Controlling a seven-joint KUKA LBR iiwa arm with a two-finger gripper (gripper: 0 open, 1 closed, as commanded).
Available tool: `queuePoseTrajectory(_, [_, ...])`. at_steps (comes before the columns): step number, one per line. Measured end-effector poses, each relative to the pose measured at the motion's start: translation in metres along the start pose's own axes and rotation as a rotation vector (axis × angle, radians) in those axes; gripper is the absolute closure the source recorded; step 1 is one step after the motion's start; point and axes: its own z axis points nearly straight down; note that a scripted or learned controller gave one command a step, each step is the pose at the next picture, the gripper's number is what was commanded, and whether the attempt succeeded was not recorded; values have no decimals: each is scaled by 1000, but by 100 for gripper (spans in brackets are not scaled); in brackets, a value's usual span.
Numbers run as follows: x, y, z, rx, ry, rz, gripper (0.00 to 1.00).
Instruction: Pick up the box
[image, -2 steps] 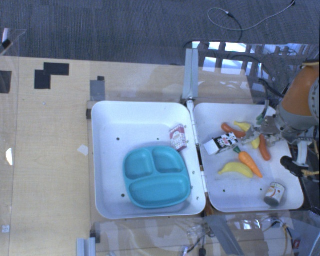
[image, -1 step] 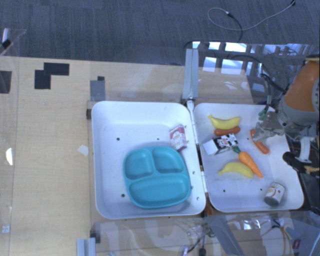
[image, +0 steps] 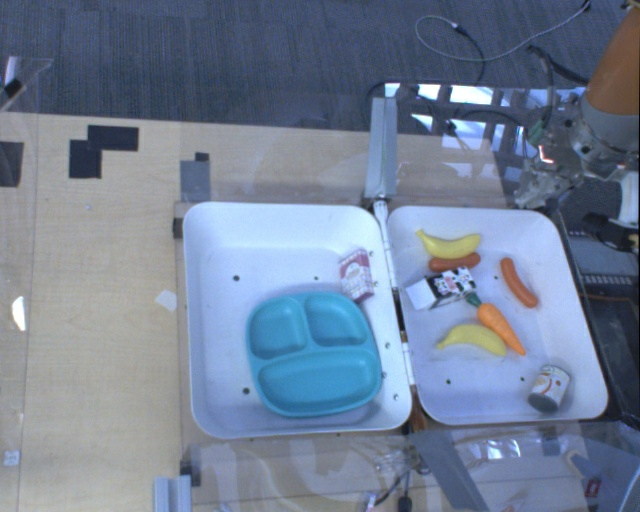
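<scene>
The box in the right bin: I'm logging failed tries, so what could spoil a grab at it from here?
The box lies crowded: a sausage against its top edge and the carrot at its right end, so the fingers may catch a neighbour instead. It also sits close to the right bin's left wall, leaving little room there.

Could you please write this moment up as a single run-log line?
arm: beyond right bin's far right corner | gripper: above bench, off bins | box: right bin, left side, untouched | left bin: blue plate, packet

Two white bins (image: 200, 300), one blue plate (image: 313, 353), two bananas (image: 449, 242), two sausages (image: 518, 281), one carrot (image: 499, 327), one box (image: 447, 289), perhaps one can (image: 548, 388), one packet (image: 357, 274)
</scene>
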Motion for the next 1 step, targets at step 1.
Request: queuePoseTrajectory(1, [2, 2, -12, -5, -2, -9, 100])
